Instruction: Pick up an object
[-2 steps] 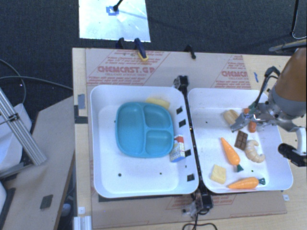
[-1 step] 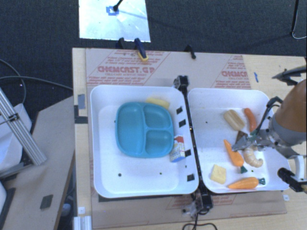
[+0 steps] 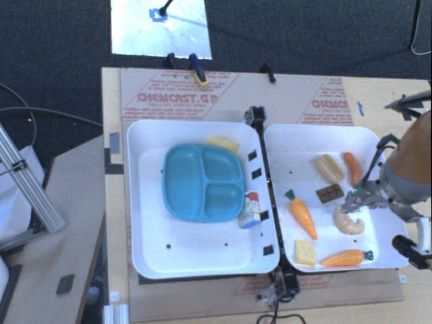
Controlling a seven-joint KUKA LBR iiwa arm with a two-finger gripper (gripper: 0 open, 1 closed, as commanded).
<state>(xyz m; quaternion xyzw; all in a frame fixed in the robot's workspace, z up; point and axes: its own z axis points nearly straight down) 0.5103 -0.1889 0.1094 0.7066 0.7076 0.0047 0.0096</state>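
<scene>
Here, fingers [image 3: 354,199] (metal) over croissant [image 3: 349,221].

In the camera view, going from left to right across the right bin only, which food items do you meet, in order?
Upright carrot, cheese wedge, chocolate, lying carrot. I leave out the bread roll, the croissant and the small top carrot: they overlap these in left-right position.

Dark carpet [image 3: 304,19] lies beyond the wooden bench [image 3: 111,201]. A shiny metal sheet [image 3: 160,19] lies at the bench's far edge; cables [image 3: 40,113] trail left.
</scene>
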